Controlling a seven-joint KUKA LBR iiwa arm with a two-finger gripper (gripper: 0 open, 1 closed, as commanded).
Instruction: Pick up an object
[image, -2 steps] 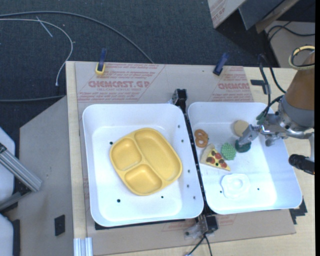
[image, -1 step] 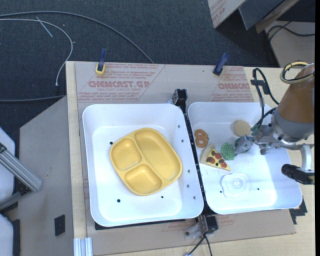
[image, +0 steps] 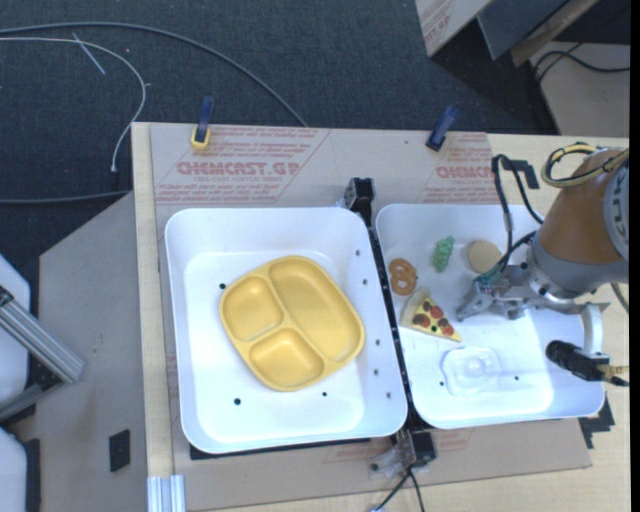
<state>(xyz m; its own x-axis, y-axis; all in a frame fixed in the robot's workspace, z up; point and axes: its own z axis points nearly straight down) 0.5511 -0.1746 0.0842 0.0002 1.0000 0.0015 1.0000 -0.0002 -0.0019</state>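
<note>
Two white bins on the bench, arm low over the right one.

Largest is the left bin (image: 190, 330), bearing a yellow divided plate (image: 291, 321). Beside it the right bin (image: 560, 400) holds the small things. The grey arm (image: 585, 235) reaches in from the right, and its gripper (image: 478, 300) hangs low in that bin; I cannot tell how the pincer stands. A clear plastic lid or cup (image: 468, 370) lies near the front. A toy pizza slice (image: 432, 318) sits just left of the gripper, a tan round piece (image: 483, 255) behind it, then a pretzel (image: 402, 275) and a green toy vegetable (image: 442, 253). It looks like the approach step: nothing lifted. Next it must settle over one piece, likely the pizza slice, and close.
</note>
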